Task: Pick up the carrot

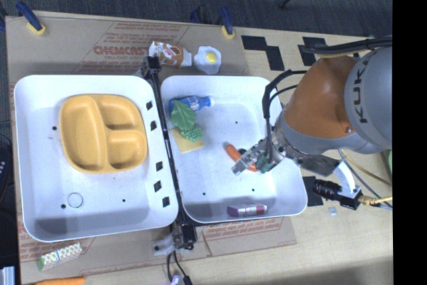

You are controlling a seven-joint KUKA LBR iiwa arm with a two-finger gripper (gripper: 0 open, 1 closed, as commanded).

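The carrot (pixel 233 151) is a small orange piece lying on the floor of the right bin (pixel 220 200), right of its middle. Its left end shows; its right end runs under the gripper. The gripper (pixel 251 161) hangs low over that right end, reaching in from the right under the arm's orange band (pixel 320 107). The carrot appears to rest on the bin floor, and I cannot make out whether it is held.
In the right bin lie a blue bottle (pixel 191 103), a green toy (pixel 184 117), a yellow sponge (pixel 189 140) and a maroon tube (pixel 247 210) near the front wall. The left bin (pixel 40 210) holds a yellow divided plate (pixel 103 131). Small items (pixel 208 59) sit behind the bins.
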